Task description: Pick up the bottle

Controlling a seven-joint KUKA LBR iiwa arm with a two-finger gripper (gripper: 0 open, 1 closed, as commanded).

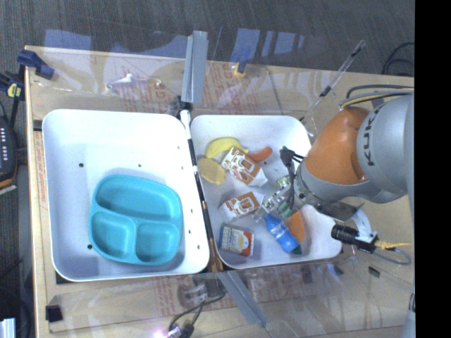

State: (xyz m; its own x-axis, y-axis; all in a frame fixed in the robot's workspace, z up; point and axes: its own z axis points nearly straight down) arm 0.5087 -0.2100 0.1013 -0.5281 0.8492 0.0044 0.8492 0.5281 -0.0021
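Down at the near rim of the right-hand shallow white bin (310,253), the blue plastic bottle (282,234) lies on its side between a small printed carton (237,239) and an orange carrot-shaped piece (299,229). Just above it my end effector (280,201) hangs over the bin; I cannot tell whether it is apart or together. Farther off lie two more printed cartons (239,166), a yellow banana-shaped toy (223,146), and, in the left bin (63,139), a turquoise divided plastic tray (136,220).

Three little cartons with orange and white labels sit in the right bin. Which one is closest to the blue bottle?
The front carton, at the bin's near edge, just left of the blue bottle. The middle carton lies a bit farther back, and the third carton is farthest, beside the yellow piece.
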